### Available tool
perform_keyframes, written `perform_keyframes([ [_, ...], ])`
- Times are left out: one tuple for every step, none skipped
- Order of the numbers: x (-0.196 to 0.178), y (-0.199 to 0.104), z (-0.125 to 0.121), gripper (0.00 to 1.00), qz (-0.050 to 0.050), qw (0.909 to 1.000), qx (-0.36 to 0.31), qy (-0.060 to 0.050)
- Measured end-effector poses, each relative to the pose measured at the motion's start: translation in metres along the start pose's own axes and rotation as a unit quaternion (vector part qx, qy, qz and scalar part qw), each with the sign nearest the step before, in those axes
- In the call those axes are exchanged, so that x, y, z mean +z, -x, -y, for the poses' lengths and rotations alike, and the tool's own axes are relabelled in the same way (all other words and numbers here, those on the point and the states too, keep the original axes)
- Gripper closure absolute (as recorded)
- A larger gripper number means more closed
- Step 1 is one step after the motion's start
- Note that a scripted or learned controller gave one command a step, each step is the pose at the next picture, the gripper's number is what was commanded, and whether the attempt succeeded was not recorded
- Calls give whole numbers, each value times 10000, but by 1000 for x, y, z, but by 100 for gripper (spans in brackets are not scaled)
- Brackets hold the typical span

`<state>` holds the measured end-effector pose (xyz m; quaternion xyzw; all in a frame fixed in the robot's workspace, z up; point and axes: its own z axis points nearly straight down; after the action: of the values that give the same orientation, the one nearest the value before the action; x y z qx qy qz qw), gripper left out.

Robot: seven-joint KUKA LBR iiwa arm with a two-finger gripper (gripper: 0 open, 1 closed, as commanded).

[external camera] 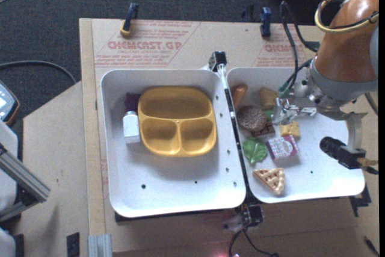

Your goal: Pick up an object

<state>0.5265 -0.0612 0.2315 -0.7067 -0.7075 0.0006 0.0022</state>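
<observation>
Over the right bin (337, 186) the jaws (283, 110) hang above a yellow cheese block (291, 129), their spread impossible to tell; beside it lie a burger (251, 118), a purple carton (283, 148) and a waffle (270, 180).

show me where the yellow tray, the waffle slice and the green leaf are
Yellow tray (176, 104): camera view, on the floor of its large upper compartment.
Waffle slice (270, 180): camera view, on the middle of its gridded face.
Green leaf (254, 151): camera view, on the leaf's centre.
</observation>
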Motion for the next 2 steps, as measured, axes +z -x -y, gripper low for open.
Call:
perform_keyframes([
  [17,8,-2,100,6,10000,12,-5],
  [15,15,-1,100,9,10000,10,15],
])
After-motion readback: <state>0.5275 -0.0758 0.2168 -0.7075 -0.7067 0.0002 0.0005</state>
